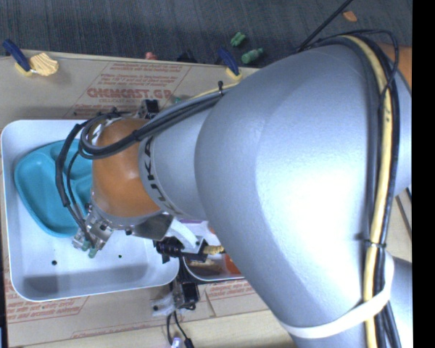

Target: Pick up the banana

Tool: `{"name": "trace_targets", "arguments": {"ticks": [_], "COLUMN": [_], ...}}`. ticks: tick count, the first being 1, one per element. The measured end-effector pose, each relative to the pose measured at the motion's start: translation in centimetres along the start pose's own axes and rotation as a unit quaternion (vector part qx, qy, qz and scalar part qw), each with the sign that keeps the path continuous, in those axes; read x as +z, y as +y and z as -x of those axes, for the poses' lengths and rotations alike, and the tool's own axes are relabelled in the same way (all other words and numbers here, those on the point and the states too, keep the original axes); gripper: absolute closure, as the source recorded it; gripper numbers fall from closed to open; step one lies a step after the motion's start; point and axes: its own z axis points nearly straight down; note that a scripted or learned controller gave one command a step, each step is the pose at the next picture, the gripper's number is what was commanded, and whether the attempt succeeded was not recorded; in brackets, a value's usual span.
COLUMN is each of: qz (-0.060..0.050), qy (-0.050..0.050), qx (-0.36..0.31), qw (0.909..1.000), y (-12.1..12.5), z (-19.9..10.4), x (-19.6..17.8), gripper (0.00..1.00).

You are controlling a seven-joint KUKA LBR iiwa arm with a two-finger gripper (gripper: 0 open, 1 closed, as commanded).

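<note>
Mostly, left bin (51, 274) is covered by arm (275, 180). Gripper (85, 243) is lowered beside teal bowl (40, 187); claw state cannot be told. Banana position cannot be told. Banana judged light, soft, easily bruised; best gripped gently across middle.

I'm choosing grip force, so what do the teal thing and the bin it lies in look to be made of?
The teal thing looks like smooth moulded plastic with a soft, rounded shape and an even matte colour, though silicone is possible. The white bin seems to be hard glossy plastic, with a faint sheen and rounded moulded corners.
</note>
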Motion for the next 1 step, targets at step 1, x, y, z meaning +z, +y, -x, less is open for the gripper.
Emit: {"name": "trace_targets", "arguments": {"ticks": [1], "qz": [0.002], "qy": [0.0], "qx": [0.097], "qw": [0.9953], "y": [-0.8], "z": [-1.0], "x": [-12.26], "gripper": [1.0]}}
